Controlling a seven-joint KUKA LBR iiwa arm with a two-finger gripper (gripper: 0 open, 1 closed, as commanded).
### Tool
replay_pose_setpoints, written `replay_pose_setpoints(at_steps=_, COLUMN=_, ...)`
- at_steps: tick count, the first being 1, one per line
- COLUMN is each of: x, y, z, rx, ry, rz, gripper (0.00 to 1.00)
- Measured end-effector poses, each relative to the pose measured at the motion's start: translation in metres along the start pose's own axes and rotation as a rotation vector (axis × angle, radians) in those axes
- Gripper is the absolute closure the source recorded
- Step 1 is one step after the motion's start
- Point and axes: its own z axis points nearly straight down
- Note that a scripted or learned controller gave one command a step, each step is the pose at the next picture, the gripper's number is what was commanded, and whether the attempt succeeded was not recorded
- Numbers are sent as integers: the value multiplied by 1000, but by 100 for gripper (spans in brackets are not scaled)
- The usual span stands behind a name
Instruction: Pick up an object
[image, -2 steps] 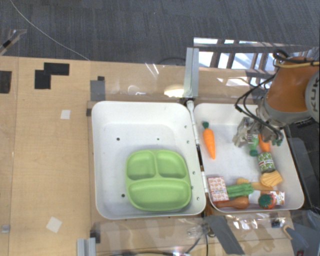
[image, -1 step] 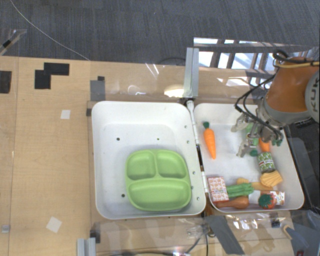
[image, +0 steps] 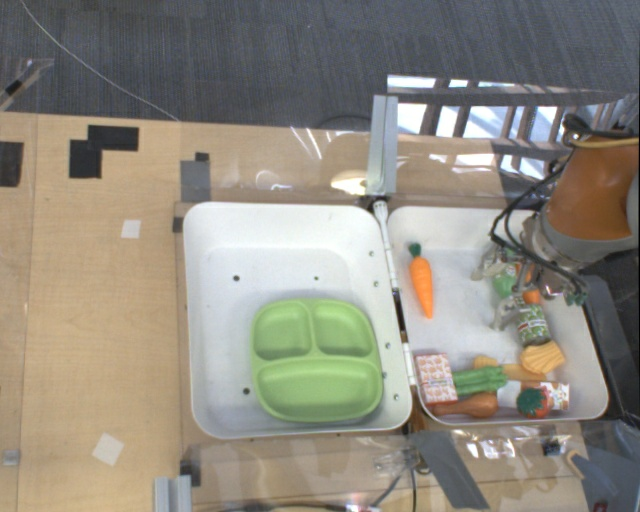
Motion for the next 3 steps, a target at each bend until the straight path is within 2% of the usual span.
replay_pose_setpoints(at_steps=1, x=-6, y=1, z=-16, rx=4, ry=-16, rz=-4, gripper=100)
replay_pose_setpoints(at_steps=2, x=-35, y=36, z=-146, rx=1, ry=-11, rz=176, gripper=100)
replay_pose_setpoints(at_steps=3, x=43, y=24, z=-154, rx=0, ry=2, rz=379, gripper=100)
